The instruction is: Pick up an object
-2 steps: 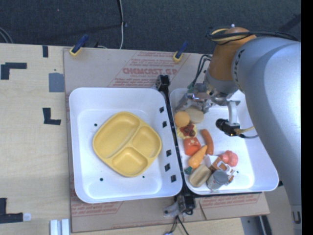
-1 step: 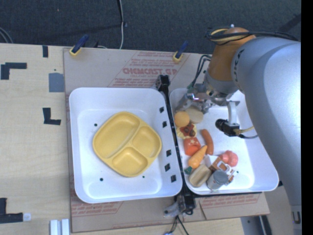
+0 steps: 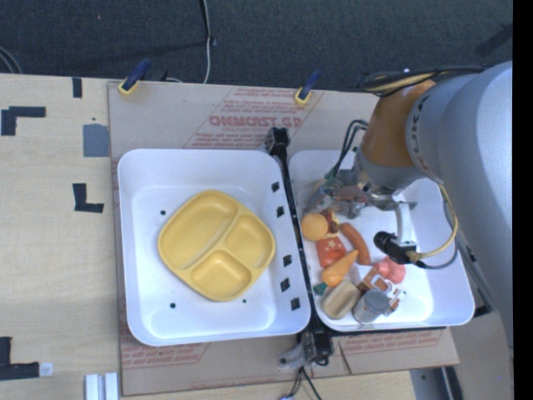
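Observation:
In the right bin [image 3: 445,302] lies a heap of toy food: an orange ball [image 3: 314,226], a sausage [image 3: 355,241], a red piece [image 3: 330,248], a carrot [image 3: 339,268], a tan bread piece [image 3: 339,299], a grey can [image 3: 368,306] and a pink piece [image 3: 389,271]. My gripper [image 3: 343,197] hangs low over the bin's far left part, just behind the orange ball and the sausage. Nothing shows between its fingers.
The left bin [image 3: 137,182] holds a yellow divided plate [image 3: 216,244]. A black divider [image 3: 287,223] with clips runs between the bins. The grey arm with its orange band [image 3: 396,127] covers the right bin's far right side. Cables trail over the right bin.

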Tool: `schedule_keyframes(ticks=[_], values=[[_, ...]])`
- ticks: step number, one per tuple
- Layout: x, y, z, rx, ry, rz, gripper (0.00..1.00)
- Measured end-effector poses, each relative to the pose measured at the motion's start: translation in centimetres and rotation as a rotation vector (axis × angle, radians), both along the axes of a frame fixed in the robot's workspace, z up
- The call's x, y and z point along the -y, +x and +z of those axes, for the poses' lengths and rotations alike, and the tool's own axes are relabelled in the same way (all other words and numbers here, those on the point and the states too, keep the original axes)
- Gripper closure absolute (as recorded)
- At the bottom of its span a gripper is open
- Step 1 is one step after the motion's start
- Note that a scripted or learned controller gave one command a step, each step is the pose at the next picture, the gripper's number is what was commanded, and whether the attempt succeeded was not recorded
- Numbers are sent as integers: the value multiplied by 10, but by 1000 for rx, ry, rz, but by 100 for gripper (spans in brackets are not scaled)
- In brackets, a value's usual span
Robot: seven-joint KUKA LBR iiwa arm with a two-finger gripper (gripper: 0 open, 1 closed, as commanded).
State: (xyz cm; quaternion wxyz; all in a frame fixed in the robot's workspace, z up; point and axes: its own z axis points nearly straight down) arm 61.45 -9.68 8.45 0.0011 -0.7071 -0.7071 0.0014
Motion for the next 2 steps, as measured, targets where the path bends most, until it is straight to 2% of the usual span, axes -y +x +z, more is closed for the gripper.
schedule_keyframes(ticks=[1,2], values=[[6,42,0,5,0,3,0],[11,31,0,1,0,1,0]])
